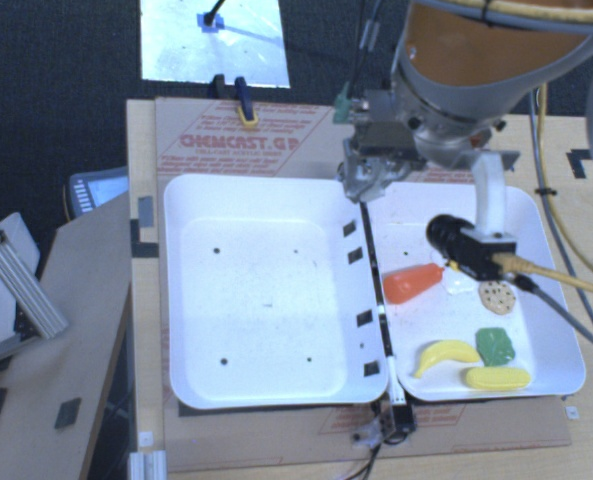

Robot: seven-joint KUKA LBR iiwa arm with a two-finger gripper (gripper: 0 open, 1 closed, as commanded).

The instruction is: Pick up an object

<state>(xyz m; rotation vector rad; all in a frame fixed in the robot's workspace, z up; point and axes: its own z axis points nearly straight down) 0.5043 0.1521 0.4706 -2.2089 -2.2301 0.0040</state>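
Observation:
The right bin (551,268) holds several small toys. An orange carrot-like piece (413,283) lies near the divider, with a round speckled cookie (496,296) to its right. Closer to the front are a yellow banana (446,355), a green piece (495,345) and a yellow oblong piece (497,378). My gripper (361,183) hangs over the far end of the divider between the bins, well behind the toys and apart from them. Nothing shows in its grasp.
The left bin (256,298) lies beside the divider (376,308), which carries black clips. A black cylinder (463,243) on a white bracket with a yellow cable juts from the arm over the right bin. Cardboard lies under both bins.

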